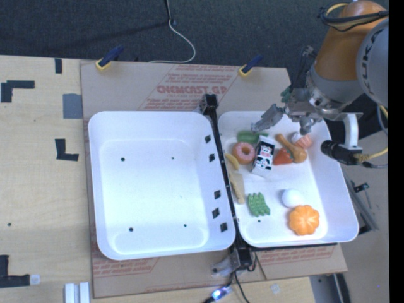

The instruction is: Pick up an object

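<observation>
The right bin (334, 188) holds several small toys. A pink doughnut (243, 151) and a green piece (247, 137) lie near its far left. Beside them stands a black-and-white carton (264, 156). An orange carrot-like piece (291, 148) and a red piece (282, 159) lie to its right. Nearer the front are a green ridged toy (257, 204), a white egg (291, 197) and an orange pumpkin (303, 219). A pale stick (237, 186) lies along the left wall. My gripper (288, 120) hangs open over the bin's far part, above the toys, with nothing between its fingers.
The left bin (107, 188) sits beside the right one, joined by a black divider (218, 169). Both rest on a cardboard sheet (183, 87) held by blue and yellow clamps (108, 57). A thin cable (180, 33) runs down from the back.
</observation>
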Motion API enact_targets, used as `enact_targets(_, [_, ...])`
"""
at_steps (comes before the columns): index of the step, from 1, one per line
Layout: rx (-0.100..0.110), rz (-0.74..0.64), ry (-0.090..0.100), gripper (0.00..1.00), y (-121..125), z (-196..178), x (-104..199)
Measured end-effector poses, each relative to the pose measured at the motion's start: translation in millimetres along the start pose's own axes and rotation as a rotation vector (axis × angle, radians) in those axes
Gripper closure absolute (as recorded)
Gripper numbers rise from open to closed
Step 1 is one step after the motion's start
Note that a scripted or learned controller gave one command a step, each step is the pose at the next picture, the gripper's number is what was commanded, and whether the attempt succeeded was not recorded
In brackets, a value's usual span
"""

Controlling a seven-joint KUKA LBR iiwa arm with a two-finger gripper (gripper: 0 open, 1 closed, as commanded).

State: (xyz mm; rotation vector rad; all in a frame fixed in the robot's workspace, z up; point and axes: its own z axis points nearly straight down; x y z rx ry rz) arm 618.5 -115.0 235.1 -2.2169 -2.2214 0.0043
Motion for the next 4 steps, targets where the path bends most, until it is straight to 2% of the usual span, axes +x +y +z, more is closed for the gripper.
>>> enact_targets(1, [0.001, 0.001, -0.001, 0.00, 26.4, 129.6, 12.3])
enact_targets(2, [0.003, 0.000, -0.007, 0.00, 49.6, 153.3, 12.1])
enact_targets(3, [0.004, -0.001, -0.003, 1.00, 49.2, 145.4, 14.4])
enact_targets(4, [-0.010, -0.008, 0.002, 1.00, 51.5, 46.0, 92.5])
